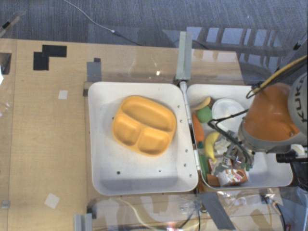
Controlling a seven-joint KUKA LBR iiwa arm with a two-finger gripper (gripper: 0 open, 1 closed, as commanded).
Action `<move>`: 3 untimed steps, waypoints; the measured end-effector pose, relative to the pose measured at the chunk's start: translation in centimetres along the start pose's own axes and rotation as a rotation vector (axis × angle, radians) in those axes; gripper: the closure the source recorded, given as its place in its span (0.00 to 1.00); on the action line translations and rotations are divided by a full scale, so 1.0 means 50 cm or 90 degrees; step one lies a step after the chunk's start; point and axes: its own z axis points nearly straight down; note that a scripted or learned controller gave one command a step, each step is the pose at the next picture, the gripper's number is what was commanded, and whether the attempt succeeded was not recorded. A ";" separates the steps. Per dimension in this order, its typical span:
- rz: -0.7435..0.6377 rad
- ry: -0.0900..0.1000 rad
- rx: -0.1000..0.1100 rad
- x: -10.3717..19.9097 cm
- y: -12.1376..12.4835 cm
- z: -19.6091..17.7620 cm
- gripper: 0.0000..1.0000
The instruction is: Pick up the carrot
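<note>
The carrot lies in the right bin, a slim orange stick running lengthwise hard against that bin's left wall, just left of the banana and just below a green round item. The gripper hangs low over the clutter to the right of the banana, close to the carrot but not on it; its metal parts merge with the items under it, so I cannot tell whether the fingers are spread or closed, and nothing is plainly held between them. To do this step well, I judge the gripper should shift left past the banana and line up across the carrot's narrow width rather than along its length. The wall is the snag: one finger would have to slip between carrot and wall, so a descent at the carrot's freer middle, clear of the green item, looks safest, and the banana may get nudged. The right bin also holds a white bowl-like dish above the banana, a tan piece at the top, and a red-and-white packet below the gripper. Left of the carrot, across the divider, the left bin carries a yellow three-compartment tray, whose sections look bare. Both bins sit on the wooden worktop.
</note>
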 end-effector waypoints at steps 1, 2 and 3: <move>-0.003 -0.006 -0.001 -0.006 0.003 -0.025 1.00; 0.099 -0.005 -0.002 -0.034 0.107 -0.156 1.00; 0.100 -0.003 -0.001 -0.034 0.104 -0.153 0.00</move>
